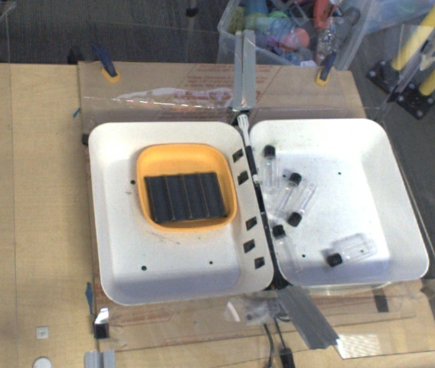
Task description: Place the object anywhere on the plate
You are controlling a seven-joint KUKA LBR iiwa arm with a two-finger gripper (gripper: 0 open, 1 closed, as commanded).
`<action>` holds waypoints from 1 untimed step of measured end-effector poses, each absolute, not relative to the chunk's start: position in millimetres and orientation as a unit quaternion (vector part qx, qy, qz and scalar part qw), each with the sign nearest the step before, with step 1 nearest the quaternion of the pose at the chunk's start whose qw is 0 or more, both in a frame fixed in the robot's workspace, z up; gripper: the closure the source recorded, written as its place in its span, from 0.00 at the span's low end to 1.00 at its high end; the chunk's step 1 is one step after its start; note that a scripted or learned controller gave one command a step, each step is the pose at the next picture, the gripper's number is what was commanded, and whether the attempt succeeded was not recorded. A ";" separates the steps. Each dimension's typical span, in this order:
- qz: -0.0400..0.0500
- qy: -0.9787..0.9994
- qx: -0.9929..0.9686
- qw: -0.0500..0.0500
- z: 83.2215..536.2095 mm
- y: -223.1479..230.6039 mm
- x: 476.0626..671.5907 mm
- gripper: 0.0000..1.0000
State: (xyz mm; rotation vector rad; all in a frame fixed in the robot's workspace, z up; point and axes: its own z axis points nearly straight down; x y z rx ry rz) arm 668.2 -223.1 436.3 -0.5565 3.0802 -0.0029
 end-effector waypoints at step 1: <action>-0.001 0.946 -0.324 0.006 436.3 -221.9 668.6 1.00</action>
